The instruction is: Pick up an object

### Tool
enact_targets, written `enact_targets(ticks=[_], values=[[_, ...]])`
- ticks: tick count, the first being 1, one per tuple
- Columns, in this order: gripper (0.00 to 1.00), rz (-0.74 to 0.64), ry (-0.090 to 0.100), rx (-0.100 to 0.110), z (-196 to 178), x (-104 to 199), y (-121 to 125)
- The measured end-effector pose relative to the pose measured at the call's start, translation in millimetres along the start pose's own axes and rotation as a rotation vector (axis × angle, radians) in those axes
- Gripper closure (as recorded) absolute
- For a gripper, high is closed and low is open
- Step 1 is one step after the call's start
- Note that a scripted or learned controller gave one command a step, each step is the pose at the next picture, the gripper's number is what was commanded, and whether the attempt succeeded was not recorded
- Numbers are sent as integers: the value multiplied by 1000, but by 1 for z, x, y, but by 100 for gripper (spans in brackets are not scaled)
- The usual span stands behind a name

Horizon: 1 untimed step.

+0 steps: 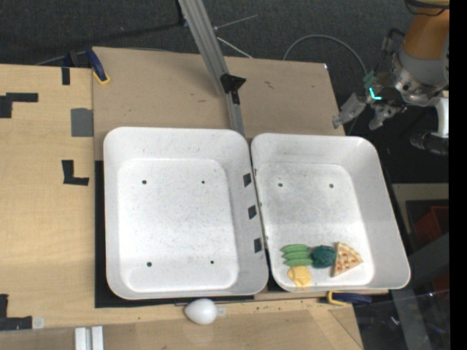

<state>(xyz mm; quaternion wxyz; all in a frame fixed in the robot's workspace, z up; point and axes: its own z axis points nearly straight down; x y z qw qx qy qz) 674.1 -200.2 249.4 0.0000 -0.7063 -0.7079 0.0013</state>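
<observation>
Several small toy foods lie at the near edge of the right bin point(365, 159): a green pea pod point(295, 252), a dark green broccoli piece point(322, 255), a yellow piece point(299, 274) and a pizza slice point(346, 258). My gripper point(363, 113) hangs at the upper right, above the bin's far right corner and well away from the toys. Its two fingers stand apart, open, with nothing between them.
The left bin point(175, 141) sits beside the right one. A white egg-shaped object point(201, 311) lies on the bench in front of the bins. A grey metal bar point(211, 46) slants down from the top toward the gap between the bins.
</observation>
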Motion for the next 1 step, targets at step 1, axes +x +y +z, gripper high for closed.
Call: enact_targets(ticks=[1], values=[[0,-1,1,4,62,4,6]])
